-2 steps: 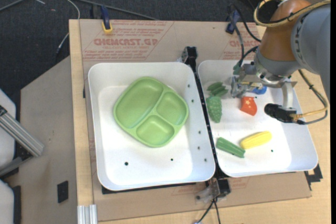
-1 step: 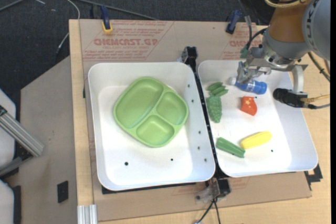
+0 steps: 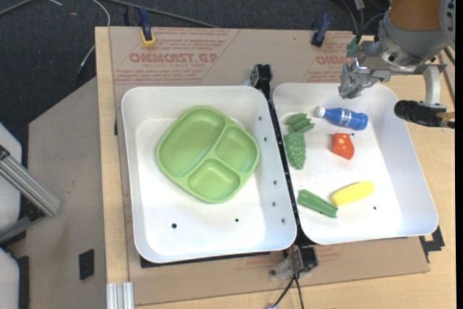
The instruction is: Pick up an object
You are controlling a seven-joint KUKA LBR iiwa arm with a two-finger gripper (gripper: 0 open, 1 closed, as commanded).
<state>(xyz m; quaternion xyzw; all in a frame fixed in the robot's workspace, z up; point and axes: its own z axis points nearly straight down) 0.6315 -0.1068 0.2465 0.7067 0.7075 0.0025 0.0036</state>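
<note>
My gripper (image 3: 351, 85) hangs over the far edge of the right bin (image 3: 412, 177), just above and behind the blue bottle (image 3: 343, 118); its fingers look close together with nothing between them. The bottle lies on its side with its white cap toward the left. Below it sits a small red piece (image 3: 343, 146). A yellow piece (image 3: 352, 192) and a dark green pickle-shaped piece (image 3: 317, 203) lie near the front. Green bean pods (image 3: 298, 122) and a bumpy green bunch (image 3: 295, 150) lie along the bin's left side.
The left bin (image 3: 145, 221) holds a light green divided plate (image 3: 208, 153). A black clamp (image 3: 261, 75) sits between the bins at the back, another at the front (image 3: 300, 259). The bins rest on a cardboard sheet (image 3: 195, 54).
</note>
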